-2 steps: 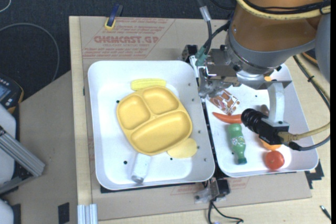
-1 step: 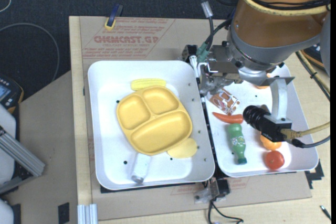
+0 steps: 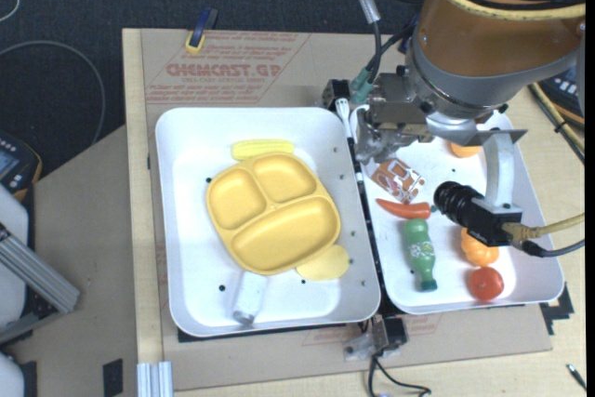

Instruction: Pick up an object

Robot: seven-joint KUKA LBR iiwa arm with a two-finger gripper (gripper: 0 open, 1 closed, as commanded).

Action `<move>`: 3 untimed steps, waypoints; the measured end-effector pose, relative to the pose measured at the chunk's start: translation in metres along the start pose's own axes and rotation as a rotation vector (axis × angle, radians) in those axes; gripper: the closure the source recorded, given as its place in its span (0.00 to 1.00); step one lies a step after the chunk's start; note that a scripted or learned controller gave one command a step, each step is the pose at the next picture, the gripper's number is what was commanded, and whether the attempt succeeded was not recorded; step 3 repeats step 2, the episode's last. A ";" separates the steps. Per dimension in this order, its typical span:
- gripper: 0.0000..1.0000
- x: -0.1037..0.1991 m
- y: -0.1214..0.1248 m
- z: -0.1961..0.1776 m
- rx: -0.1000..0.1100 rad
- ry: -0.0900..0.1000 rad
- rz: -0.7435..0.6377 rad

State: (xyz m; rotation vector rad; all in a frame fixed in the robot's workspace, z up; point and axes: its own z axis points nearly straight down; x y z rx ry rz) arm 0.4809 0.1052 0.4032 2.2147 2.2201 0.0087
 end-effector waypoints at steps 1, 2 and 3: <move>1.00 0.001 0.001 -0.010 -0.003 0.000 -0.001; 1.00 0.001 0.001 -0.020 -0.005 0.000 -0.002; 1.00 0.001 0.001 -0.020 -0.005 0.000 -0.002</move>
